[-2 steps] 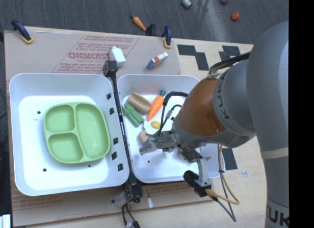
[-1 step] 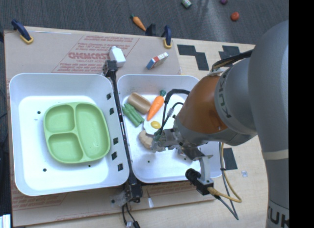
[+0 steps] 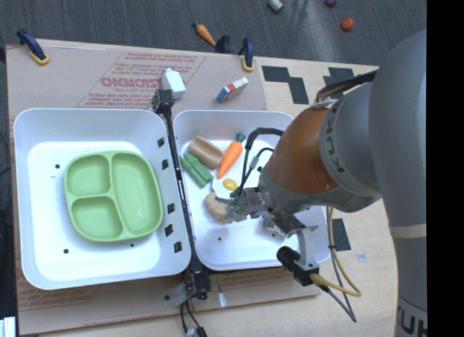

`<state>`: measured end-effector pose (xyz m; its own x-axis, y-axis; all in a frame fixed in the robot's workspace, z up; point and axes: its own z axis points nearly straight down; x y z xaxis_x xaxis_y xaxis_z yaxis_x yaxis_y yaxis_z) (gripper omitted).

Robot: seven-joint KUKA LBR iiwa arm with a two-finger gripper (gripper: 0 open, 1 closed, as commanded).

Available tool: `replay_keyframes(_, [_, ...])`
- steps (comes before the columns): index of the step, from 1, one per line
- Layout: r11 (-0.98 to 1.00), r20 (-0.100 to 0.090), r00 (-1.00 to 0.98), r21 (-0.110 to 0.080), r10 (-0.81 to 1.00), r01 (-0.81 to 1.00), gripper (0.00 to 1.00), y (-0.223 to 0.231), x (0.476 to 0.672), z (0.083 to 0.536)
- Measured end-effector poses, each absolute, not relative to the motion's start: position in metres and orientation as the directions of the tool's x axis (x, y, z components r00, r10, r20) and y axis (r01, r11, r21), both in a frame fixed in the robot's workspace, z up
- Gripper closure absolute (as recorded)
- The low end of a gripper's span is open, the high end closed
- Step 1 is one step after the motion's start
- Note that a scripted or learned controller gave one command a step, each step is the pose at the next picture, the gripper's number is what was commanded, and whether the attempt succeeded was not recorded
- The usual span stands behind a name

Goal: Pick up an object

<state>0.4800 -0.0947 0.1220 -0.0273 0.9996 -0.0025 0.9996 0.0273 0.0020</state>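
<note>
The right bin (image 3: 232, 252) holds several toy foods: a tan bread roll (image 3: 206, 151), an orange carrot (image 3: 230, 157), a green bean pod (image 3: 195, 169), a small yellow piece (image 3: 230, 184) and a pale brown piece (image 3: 216, 206). My arm comes in from the right, its orange band (image 3: 304, 158) over the bin's right half. The gripper (image 3: 243, 204) is low in the bin, right beside the pale brown piece and just below the yellow one. The wrist hides the fingertips.
The left bin (image 3: 43, 256) carries a green divided plate (image 3: 112, 195). A black divider with clips (image 3: 174, 183) runs between the bins. On the cardboard behind lie a white block (image 3: 173, 82) and a small blue, red and white box (image 3: 232, 90). Cables (image 3: 330, 285) trail at the front right.
</note>
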Motion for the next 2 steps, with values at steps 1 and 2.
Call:
replay_keyframes(1, [0.006, -0.001, -0.006, 0.003, 1.0, 1.0, 1.0, -0.09, 0.551, 0.246])
replay_keyframes(2, [0.005, -0.001, -0.005, -0.002, 1.0, 1.0, 1.0, -0.139, 0.603, 0.186])
